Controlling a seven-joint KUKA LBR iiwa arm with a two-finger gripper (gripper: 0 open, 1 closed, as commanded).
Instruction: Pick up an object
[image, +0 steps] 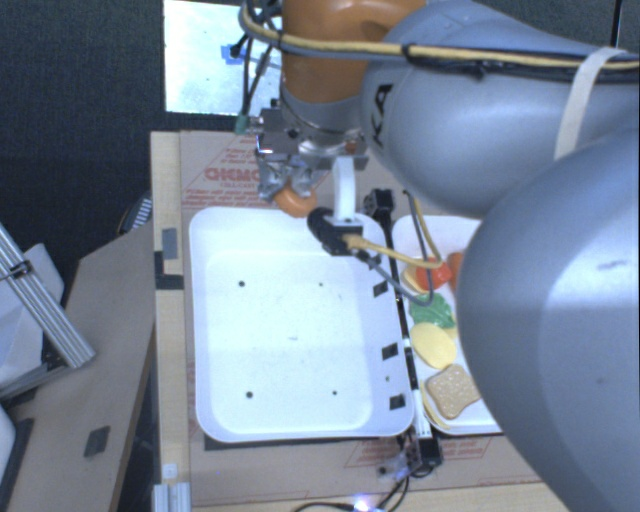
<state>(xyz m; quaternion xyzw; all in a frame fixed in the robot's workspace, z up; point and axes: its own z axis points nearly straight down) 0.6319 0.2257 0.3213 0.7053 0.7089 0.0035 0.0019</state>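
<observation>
An orange ball (294, 203) sits between the fingers of the pincer (288, 190), pinched there at the far edge of the left bin (290, 400). The big grey arm (520, 200) hides most of the right bin (470, 427), where a cracker (453, 391), yellow piece (434, 346) and green piece (434, 311) peek out.

brown bench (215, 165), two white bins (290, 330) side by side
</observation>
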